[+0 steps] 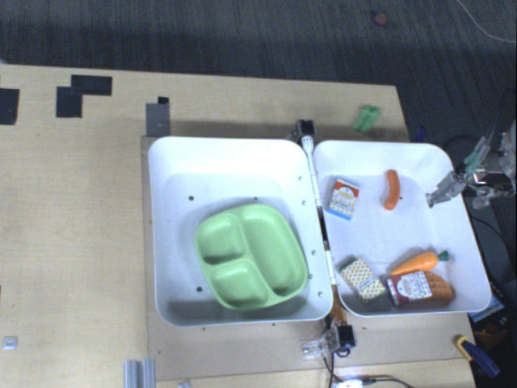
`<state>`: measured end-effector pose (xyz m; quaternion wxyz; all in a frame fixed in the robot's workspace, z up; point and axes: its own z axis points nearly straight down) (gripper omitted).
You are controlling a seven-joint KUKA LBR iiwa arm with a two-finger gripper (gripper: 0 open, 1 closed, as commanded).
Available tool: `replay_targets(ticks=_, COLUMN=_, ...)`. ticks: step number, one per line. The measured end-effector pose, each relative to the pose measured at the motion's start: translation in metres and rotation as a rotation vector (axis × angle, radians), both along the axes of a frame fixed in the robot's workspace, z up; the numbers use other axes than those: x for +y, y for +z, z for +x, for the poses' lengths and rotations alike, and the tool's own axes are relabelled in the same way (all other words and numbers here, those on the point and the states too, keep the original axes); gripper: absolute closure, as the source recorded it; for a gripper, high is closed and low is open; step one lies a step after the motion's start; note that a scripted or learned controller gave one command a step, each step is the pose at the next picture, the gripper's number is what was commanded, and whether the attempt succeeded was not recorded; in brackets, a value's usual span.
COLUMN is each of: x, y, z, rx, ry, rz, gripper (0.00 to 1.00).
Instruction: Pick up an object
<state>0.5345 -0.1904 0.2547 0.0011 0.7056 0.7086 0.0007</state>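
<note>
Nearest the camera, along the right bin's [460, 241] near wall, lie a checkered packet [362, 277], a carrot [418, 262] and a red-labelled pack [414, 286] touching it. Farther back sit a small carton [343, 198] and a sausage [392, 189], well apart; the left bin [174, 217] holds a green divided plate [250, 255]. My tool [452, 186] hangs at the right bin's right rim, holding nothing I can see, and it is too blurred for me to read its grip.

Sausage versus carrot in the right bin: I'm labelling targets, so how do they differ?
The sausage is plain orange-red; the carrot is brighter orange with a green tip. The sausage lies apart near the far wall; the carrot lies against other items near the front. Both are long and rounded.
</note>
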Motion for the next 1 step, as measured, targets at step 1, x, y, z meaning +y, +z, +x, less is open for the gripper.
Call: replay_targets(ticks=1, x=-0.0150, y=-0.1061, z=0.0273, rx=0.003, ry=-0.002, rz=0.001, gripper=0.00)
